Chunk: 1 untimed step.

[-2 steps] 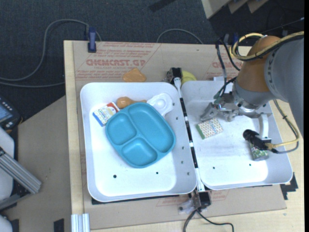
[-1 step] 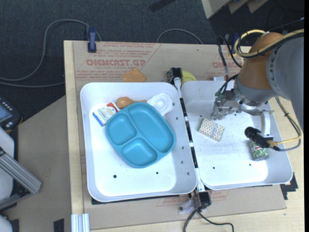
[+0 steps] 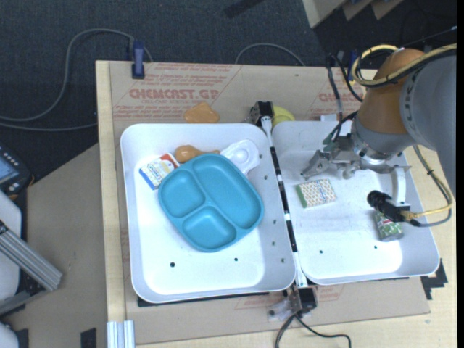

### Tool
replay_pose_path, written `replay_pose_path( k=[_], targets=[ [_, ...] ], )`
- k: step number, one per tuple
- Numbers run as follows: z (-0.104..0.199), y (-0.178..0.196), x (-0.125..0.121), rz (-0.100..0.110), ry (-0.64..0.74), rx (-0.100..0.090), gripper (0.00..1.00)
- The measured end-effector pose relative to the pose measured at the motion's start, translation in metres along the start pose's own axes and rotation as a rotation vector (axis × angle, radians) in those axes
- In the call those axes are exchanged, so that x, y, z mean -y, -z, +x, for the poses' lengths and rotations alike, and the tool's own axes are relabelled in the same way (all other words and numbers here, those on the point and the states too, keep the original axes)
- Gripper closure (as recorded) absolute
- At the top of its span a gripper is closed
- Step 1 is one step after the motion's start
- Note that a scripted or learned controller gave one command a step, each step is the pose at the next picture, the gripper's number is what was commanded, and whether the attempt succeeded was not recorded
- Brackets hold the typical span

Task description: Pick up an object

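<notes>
Looking down at a slant on a table holding two shallow white bins side by side. The grey arm reaches in from the right over the right bin (image 3: 362, 272). Its claw (image 3: 319, 164) hangs low over the upper left part of that bin. At this angle I cannot tell whether the claw is open or closed, and nothing shows in its grip.

Just below the claw a small speckled square packet (image 3: 316, 192) lies flat on the bin floor, with bare floor on every side. It is the closest thing to pick. A small green item (image 3: 390, 228) lies further right in the same bin. The left bin (image 3: 210, 274) holds a blue divided plate (image 3: 210, 201) with a few small things along its upper edge.

To do this well, the claw should probably centre over the packet and come straight down. Because the packet is thin and flat, the claw likely has to reach the bin floor and close across the packet's narrower span.
</notes>
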<state>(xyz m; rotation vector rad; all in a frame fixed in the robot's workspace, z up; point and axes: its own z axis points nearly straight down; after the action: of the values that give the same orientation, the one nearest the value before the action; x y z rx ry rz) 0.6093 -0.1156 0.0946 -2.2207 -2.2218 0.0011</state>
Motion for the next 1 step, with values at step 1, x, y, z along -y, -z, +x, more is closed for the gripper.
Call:
replay_pose_path(
  k=[1],
  targets=[
    [0.0124,-0.0103,0.0299,0.003,-0.002,-0.002,0.00]
  ],
)
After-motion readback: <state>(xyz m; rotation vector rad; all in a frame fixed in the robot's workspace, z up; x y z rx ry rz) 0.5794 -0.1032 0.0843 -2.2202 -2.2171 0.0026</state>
